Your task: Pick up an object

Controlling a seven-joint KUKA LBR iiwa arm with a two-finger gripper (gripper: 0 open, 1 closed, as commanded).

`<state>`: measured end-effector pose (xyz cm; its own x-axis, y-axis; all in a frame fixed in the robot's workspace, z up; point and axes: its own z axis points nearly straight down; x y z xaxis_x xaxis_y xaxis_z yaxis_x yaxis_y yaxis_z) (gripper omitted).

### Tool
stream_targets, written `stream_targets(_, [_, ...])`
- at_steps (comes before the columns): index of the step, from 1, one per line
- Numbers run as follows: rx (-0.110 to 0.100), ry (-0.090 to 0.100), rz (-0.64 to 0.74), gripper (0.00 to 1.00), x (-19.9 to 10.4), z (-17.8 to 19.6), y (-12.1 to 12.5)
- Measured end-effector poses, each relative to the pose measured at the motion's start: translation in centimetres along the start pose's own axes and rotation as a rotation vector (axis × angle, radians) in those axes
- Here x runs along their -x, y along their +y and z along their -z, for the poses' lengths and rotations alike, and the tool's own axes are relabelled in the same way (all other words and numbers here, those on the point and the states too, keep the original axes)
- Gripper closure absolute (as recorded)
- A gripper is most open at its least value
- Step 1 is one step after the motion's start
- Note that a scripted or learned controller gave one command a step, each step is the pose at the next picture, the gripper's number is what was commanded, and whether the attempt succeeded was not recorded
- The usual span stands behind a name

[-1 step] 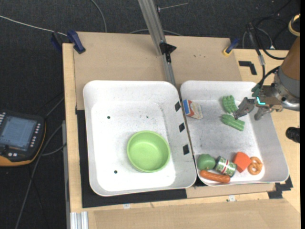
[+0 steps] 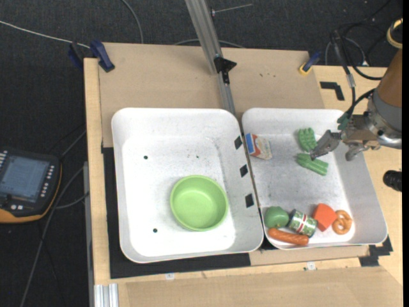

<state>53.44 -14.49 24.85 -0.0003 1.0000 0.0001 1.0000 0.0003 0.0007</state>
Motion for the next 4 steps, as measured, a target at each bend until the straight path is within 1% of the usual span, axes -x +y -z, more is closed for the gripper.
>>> stream_targets(1, [-0.005, 0.001, 0.0, 0.0, -0.9, -5.2, -0.6])
stream_targets(2, [-0.005, 0.001, 0.0, 0.0, -1.3, -10.5, 0.3])
stream_targets(3, [-0.005, 0.001, 0.0, 0.0, -1.3, -15.5, 0.2])
stream_targets(4, [0.0, 0.0, 0.0, 1.0, -1.3, -14.2, 0.3])
